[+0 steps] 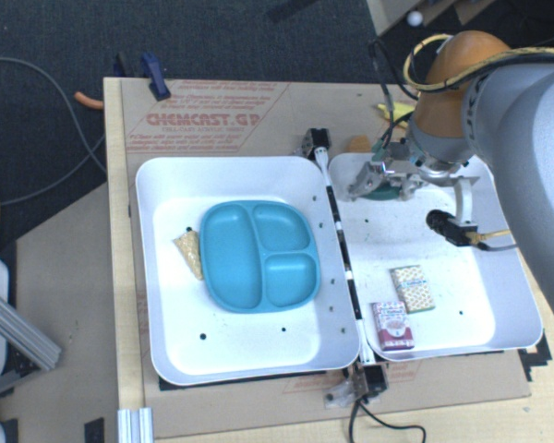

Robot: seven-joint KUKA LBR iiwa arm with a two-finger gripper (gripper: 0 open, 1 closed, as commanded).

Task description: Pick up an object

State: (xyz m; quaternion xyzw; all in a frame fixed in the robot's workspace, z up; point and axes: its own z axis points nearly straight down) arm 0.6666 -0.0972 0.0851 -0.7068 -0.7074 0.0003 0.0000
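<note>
A blue clip (154,75) lies at the far left corner of the bench (212,118), on brown board with red print. The left bin (162,321) holds two things: a tan, speckled piece (190,252) like a sponge, lying flat and touching the left rim of a blue divided plate (258,252). The plate sits near the bin's middle, with three compartments facing up.

Across the black seam, the right bin (499,326) holds a red packet (392,326) at its near left corner, close to the bin wall. Just beyond it lies a small tan patterned packet (413,289), close by but apart. Both are flat on the bin floor.

The pincer (383,181) is at the far left corner of the right bin, low over the floor and well apart from both packets. A teal scrap (385,191) shows right under it — too hidden to name — and I cannot tell whether the pincer is released or clenched. The grey arm (526,127) fills the right side, its orange band (457,58) above the wrist.
</note>
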